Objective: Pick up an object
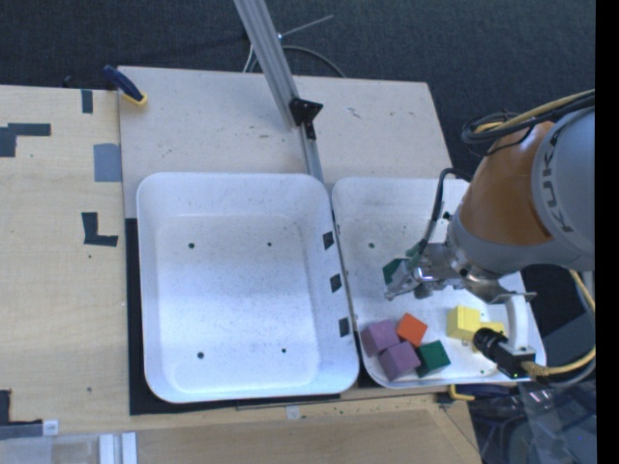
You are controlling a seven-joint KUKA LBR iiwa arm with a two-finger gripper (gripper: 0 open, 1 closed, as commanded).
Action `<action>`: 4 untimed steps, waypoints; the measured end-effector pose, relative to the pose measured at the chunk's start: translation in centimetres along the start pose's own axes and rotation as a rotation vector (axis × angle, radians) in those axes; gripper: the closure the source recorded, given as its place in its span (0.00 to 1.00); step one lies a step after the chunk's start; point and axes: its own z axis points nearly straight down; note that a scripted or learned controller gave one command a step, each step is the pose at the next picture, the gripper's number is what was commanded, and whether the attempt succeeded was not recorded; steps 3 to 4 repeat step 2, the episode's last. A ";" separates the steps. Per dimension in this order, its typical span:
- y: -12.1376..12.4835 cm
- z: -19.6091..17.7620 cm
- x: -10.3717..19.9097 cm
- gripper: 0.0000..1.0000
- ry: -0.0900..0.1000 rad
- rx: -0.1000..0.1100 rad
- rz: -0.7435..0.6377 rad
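Arm (527, 201) enters from the right, grey body with orange band, wrist angled down over the right bin (372, 206). End effector (404, 283) sits low over the middle of that bin. A dark green object (394, 270) lies right at its tip; cannot tell whether the fingers are spread or pressed together, nor whether the green piece is between them or just beside them.

Loose blocks cluster at the near end of the right bin, below the end effector and apart from it:
- orange block (412, 329), nearest the tip
- purple block (380, 335), just left of the orange one
- second purple block (398, 360), at the near rim, touching or almost touching the first
- green block (433, 356), just right of the second purple block
- yellow block (465, 322), further right, partly under the arm's wrist hardware

Left bin (155, 259) sits alongside, rims of the two bins touching along the middle. Both rest on the pale worktop (213, 114). A grey metal rail (266, 42) runs diagonally from the top of the view down to the divide between the bins. Small blue and yellow item (126, 85) lies at the worktop's far left corner
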 end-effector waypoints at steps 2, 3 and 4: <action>0.0 -6.0 7.8 1.00 0.001 0.005 -0.002; 0.0 -6.0 7.8 1.00 0.001 0.005 -0.002; 0.0 -6.0 7.8 1.00 0.001 0.005 -0.002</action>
